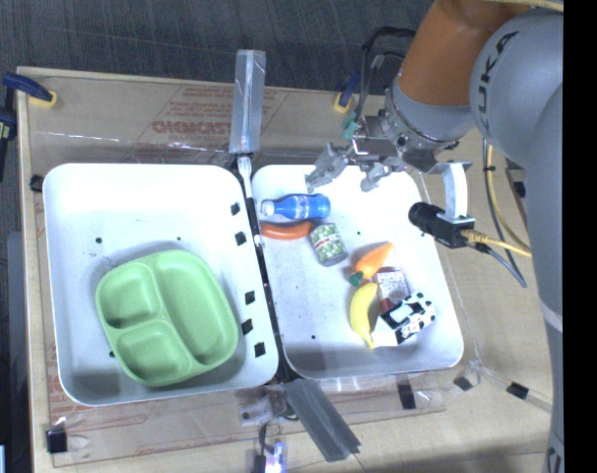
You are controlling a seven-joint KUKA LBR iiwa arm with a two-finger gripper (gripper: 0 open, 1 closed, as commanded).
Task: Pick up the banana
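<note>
While the green divided plate (165,316) sits alone in the left bin (72,190), the banana (363,313) lies near the right bin's (431,348) front edge, touching a black-and-white toy (409,317). Gripper (346,168) hovers at the rear edge, fingers apart, nothing between them. Best approach, likely: descend across the banana's width, clear of toy and carrot (371,256).

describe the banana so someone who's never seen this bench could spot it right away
Look in the right-hand white bin, toward its near right corner. The banana lies there, just below the orange carrot and against a black-and-white toy. It is the only yellow, curved item in the bin; the gripper is at the far end, above the blue bottle.
</note>
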